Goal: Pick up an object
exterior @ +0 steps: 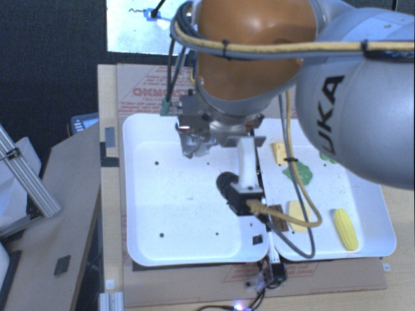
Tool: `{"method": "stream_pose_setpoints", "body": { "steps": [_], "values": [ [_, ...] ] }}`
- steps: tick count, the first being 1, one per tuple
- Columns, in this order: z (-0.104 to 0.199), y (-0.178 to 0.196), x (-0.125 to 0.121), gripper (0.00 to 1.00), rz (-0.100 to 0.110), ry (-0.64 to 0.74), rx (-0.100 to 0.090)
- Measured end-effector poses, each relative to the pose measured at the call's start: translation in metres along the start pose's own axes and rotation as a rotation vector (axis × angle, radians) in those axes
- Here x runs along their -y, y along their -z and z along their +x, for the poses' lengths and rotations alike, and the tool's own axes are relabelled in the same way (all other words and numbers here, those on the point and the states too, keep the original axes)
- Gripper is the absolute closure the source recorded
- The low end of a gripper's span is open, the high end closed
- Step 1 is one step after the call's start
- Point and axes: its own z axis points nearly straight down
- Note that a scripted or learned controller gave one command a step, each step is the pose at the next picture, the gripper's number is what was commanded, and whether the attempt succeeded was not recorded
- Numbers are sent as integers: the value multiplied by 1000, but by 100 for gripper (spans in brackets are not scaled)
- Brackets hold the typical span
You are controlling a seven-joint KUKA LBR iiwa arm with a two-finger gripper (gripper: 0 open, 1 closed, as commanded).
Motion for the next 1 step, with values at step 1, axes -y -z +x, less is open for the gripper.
{"method": "stream_pose_setpoints", "body": {
  "steps": [1],
  "values": [
    [-1, 149, 12, 100, -29, 4, -15]
  ]
}}
